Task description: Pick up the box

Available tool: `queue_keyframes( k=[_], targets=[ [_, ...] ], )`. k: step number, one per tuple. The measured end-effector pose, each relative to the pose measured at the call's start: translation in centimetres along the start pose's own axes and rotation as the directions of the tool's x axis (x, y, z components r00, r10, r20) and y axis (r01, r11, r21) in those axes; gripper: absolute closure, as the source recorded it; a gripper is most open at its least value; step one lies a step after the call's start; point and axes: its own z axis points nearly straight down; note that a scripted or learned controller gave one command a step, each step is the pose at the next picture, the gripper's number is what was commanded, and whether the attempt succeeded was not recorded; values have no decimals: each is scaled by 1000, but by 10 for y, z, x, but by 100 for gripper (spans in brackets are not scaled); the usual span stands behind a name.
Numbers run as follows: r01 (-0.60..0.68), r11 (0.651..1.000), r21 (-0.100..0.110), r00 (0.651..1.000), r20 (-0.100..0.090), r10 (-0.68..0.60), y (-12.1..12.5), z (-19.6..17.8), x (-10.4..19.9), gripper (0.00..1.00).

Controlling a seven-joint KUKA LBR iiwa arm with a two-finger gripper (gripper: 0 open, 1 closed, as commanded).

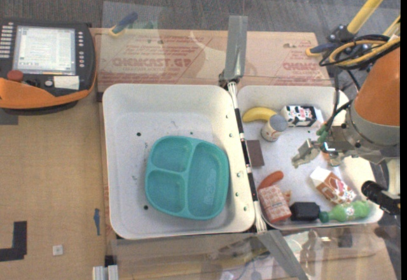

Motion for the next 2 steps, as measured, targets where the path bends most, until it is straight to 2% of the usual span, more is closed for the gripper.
queue_keyframes(
  k=[1,2],
  targets=[
    [68,998,-10,998,1,-68,-11,120,6,0],
    [125,992,-2,992,1,-125,-12,24,49,0]
  ],
)
